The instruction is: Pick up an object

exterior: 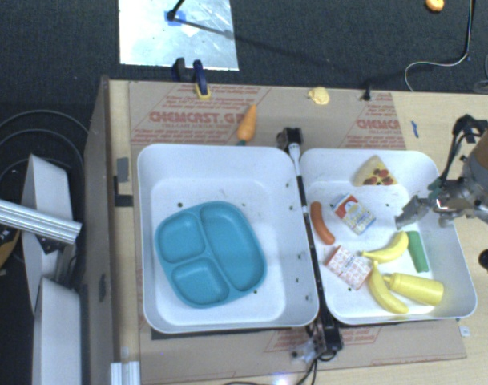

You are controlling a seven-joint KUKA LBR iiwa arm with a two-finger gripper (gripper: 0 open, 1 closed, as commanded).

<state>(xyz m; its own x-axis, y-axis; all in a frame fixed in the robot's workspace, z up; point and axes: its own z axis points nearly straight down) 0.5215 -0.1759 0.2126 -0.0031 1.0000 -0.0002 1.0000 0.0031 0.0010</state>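
Note:
The right bin (436, 167) holds a pizza slice (376, 173), a small carton (353, 213), a sausage (322, 223), a red-and-white packet (347, 266), two bananas (388, 249) (384, 289), a yellow bottle (416, 287) and a green stick-shaped piece (417, 249). My gripper (412, 212) reaches in from the right and hangs over the bin's right half, just above the green piece and the upper banana's tip. Nothing shows held in it.
The left bin (159, 175) holds a blue divided plate (210, 253). A carrot (246, 123) and a small yellow lump (319, 96) lie on the cardboard behind the bins. Clamps (292, 139) sit where the bins meet.

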